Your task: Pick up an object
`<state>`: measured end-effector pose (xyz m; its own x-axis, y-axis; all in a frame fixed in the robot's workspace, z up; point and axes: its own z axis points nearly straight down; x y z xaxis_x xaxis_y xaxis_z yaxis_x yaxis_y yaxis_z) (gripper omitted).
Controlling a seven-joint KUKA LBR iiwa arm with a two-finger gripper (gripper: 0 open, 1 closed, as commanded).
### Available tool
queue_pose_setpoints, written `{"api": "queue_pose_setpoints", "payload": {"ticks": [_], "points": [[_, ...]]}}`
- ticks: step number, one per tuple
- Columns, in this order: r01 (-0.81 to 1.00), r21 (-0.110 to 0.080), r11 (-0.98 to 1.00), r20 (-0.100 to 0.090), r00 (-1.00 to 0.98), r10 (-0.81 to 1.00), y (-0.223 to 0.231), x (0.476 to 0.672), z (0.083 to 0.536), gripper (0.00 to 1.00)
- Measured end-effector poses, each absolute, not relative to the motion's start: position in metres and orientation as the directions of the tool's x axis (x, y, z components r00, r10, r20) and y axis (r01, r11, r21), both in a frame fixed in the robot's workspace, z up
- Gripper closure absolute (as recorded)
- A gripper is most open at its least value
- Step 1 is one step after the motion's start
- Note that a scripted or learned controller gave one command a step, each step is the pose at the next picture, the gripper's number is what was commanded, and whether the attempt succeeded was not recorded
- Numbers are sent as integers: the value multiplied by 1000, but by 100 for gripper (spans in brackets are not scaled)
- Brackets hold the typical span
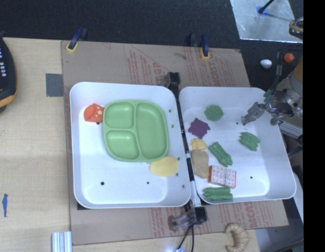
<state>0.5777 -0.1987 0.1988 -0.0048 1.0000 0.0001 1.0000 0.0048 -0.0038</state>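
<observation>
Little of the arm [292, 96] shows at three o'clock: a pale grey, boxy wrist section with silvery metal parts. From it a dark grey gripper [251, 114] with slim metal fingers projects toward nine o'clock. Small dark fittings and brackets crowd the joint between wrist and gripper; finer detail is blurred.

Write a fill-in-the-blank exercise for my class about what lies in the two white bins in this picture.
1. The green divided plate has ___ compartments.
2. The red object with a yellow star lies in the ___ bin.
3. The purple piece lies in the ___ bin.
4. The gripper hangs over the ___ bin.

Missing words: three; left; right; right
</observation>
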Motion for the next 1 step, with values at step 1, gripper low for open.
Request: {"api": "queue_pose_setpoints", "payload": {"ticks": [1], "points": [[1000,-10,5,1,-5,1000,-212,560,86,0]]}}
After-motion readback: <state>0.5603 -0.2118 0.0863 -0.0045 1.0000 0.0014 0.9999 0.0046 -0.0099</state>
